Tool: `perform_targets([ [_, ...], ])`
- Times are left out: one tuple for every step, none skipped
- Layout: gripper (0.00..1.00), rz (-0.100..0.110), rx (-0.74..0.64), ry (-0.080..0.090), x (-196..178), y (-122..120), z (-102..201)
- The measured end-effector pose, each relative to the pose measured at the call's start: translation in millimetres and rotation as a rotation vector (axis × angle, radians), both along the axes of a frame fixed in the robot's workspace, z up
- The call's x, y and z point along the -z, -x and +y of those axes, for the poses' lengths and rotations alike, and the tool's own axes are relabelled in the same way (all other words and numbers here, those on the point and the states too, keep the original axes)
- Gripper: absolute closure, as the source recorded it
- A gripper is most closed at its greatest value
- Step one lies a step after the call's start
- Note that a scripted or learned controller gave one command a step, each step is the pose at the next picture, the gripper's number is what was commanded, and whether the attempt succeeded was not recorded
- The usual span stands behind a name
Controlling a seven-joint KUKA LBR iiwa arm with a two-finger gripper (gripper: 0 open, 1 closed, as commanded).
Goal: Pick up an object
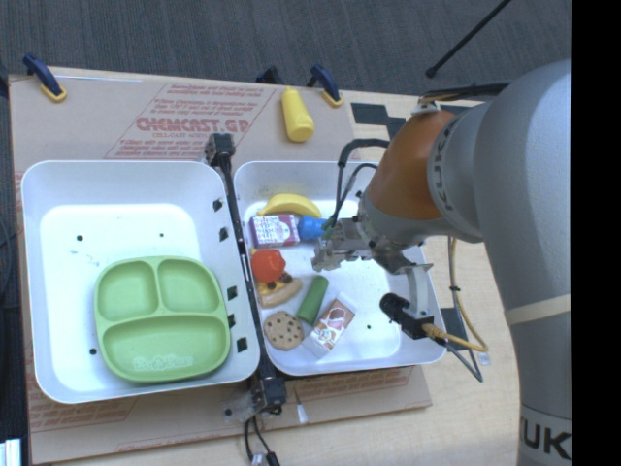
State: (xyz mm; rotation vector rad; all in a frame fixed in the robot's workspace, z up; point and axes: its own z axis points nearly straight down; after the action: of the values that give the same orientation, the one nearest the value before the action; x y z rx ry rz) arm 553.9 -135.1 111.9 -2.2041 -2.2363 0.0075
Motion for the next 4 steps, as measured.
perform_targets([
  [0.00, 0.000, 0.000, 0.000, 0.0, 0.0, 0.0],
  [0.00, 0.001, 0.008, -0.003, 20.8, 78.4, -16.6],
  [1.00, 0.000, 0.001, -0.003, 10.5, 77.1, -16.2],
  [1.00, -0.006, 0.008, -0.003, -100.6, 76.4, 22.3],
])
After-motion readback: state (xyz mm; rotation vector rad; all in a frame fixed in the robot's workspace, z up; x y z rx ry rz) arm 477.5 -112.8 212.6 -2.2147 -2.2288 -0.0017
